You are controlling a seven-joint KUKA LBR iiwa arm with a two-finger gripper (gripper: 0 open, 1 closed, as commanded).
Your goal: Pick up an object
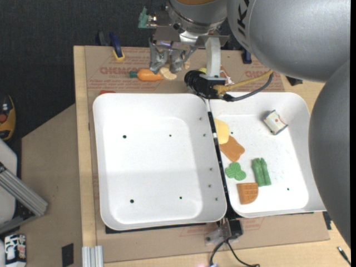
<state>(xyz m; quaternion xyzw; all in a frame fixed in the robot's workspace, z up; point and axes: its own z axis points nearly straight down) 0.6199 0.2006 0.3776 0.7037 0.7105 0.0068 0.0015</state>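
My gripper [167, 59] hangs beyond the far rim of the two bins, its metal fingers pointing down over the cardboard; I cannot tell whether they are spread or closed. Just beside them lies a small orange carrot [149, 75], smooth and tapered. Nearer the camera and to the arm's side, the right bin [295, 102] holds a pale yellow slice [221, 130], a brown toast-shaped piece [232, 148], a knobbly green cluster [236, 172], a ridged green stalk [260, 171], a waffle wedge [247, 193] and a small white block [275, 122].
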